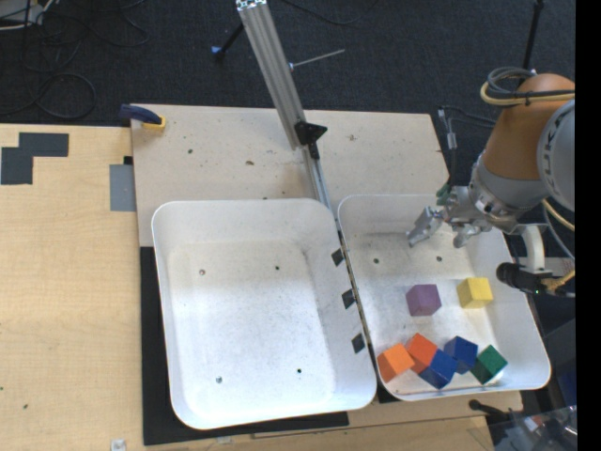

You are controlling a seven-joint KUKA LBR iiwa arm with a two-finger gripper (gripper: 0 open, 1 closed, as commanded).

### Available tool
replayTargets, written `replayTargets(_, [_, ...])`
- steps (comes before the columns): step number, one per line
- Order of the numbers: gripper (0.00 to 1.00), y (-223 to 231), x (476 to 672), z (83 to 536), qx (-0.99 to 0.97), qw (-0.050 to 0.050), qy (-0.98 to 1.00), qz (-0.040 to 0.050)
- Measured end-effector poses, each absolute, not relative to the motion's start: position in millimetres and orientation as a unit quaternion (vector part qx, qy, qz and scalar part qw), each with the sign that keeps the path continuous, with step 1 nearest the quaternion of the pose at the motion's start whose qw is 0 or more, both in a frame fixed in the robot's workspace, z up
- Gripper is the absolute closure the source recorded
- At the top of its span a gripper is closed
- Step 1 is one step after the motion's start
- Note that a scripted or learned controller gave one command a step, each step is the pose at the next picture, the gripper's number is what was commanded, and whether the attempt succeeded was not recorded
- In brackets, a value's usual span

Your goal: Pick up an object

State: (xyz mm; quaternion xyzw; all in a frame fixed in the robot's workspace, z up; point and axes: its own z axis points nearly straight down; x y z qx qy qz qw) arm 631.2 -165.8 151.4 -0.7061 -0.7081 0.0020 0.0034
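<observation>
End effector (441, 230) hangs released above the right bin (535, 346), well apart from purple cube (423, 300)

purple cube (423, 299) | yellow cube (475, 292) | apparently upright, apart

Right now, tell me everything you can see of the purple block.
The purple block is a small, matte, solid-coloured cube lying flat on the floor of the right bin. It stands alone, touching nothing else: the yellow block lies apart to its right, and the orange block sits nearer the camera. The tool hovers beyond it, not touching.
</observation>
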Motion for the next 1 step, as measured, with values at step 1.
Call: replayTargets(1, [0.0,-164.2,634.8,106.5,-0.705,0.003,-0.709,0.0021])
